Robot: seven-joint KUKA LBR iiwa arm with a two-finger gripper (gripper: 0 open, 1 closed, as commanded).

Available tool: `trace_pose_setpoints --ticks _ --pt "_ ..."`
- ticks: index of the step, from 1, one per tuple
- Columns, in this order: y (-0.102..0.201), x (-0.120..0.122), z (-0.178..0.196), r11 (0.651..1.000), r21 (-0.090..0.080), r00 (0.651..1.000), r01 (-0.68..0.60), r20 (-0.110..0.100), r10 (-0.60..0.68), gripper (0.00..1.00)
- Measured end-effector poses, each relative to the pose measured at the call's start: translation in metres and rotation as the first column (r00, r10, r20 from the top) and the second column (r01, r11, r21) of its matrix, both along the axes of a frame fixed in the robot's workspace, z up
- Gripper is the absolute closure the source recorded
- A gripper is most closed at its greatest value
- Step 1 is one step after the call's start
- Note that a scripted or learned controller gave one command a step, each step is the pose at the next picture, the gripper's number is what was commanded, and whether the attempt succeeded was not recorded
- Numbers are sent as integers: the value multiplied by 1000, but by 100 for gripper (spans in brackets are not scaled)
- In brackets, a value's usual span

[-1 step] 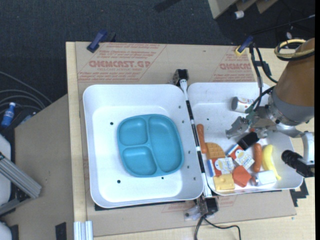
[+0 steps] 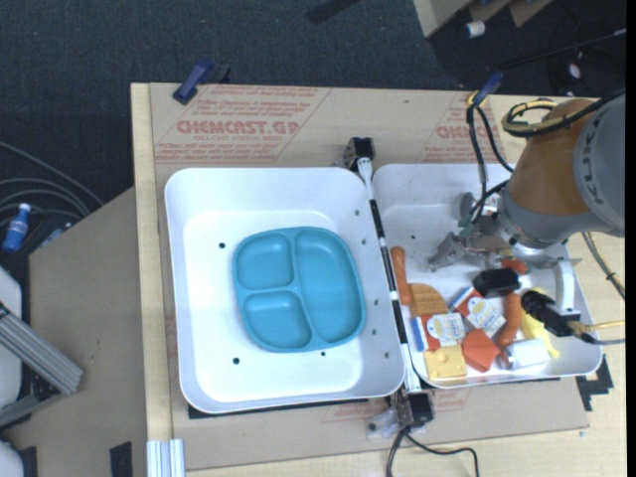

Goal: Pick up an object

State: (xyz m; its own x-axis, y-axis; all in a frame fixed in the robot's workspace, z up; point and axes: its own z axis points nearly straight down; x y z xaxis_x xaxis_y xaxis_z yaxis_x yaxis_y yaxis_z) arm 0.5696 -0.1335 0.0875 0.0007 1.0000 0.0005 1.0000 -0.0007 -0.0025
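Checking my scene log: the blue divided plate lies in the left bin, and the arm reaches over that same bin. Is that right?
No. The camera view shows the arm over the right bin, not the left. The blue plate does lie in the left bin.

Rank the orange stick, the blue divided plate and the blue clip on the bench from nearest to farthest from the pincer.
1. orange stick, in the right bin, just left of the pincer.
2. blue divided plate, in the left bin.
3. blue clip, at the far left corner of the bench.
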Motion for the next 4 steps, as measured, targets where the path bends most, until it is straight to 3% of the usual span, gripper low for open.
trace_pose_setpoints --ticks 1,2,3,4 --pt "-36 64 -2 1000 -1 1000 -1 3 1 0" --pt "-36 65 8 1000 -2 1000 -2 6 2 100" --pt "-36 65 8 1000 -1 1000 -2 5 2 0" --pt "-60 94 -2 1000 -2 1000 -2 4 2 0"
